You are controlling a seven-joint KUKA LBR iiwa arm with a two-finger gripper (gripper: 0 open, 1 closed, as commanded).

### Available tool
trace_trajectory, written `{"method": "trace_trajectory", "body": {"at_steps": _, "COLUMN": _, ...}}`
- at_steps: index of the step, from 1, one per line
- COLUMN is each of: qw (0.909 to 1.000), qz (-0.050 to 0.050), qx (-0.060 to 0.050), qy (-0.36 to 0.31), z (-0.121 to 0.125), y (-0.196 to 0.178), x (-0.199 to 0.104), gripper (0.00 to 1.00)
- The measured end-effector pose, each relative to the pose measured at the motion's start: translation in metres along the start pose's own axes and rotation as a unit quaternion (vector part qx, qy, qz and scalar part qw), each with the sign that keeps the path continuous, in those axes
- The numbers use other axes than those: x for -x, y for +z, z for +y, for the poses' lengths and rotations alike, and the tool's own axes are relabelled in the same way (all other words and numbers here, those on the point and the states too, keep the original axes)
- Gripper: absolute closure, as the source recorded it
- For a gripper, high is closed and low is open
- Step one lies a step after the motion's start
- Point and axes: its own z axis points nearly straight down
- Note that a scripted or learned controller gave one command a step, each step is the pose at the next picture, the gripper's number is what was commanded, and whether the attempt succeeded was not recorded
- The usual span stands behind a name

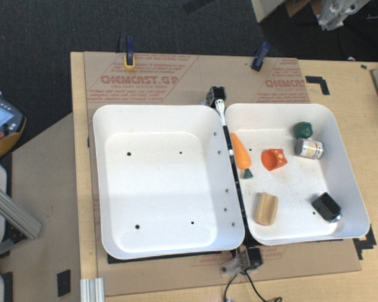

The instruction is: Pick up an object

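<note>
Camera view gives us no reading on the gripper's (341, 5) opening, so we favour the isolated tan block (266, 208) in the right bin (348, 168), descending centred.

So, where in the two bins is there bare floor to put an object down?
The left bin offers its whole floor, bordered only by its rim and the divider. In the right bin, bare floor lies between the tan block and black block. It is crowded around the carrot, orange cup, can and green ball.
</note>
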Motion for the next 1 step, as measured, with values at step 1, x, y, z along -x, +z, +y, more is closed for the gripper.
{"method": "trace_trajectory", "body": {"at_steps": 1, "qw": 1.0, "qz": 0.0, "qx": 0.001, "qy": -0.001, "z": 0.0004, "y": 0.0109, "x": -0.0837, "gripper": 1.0}}
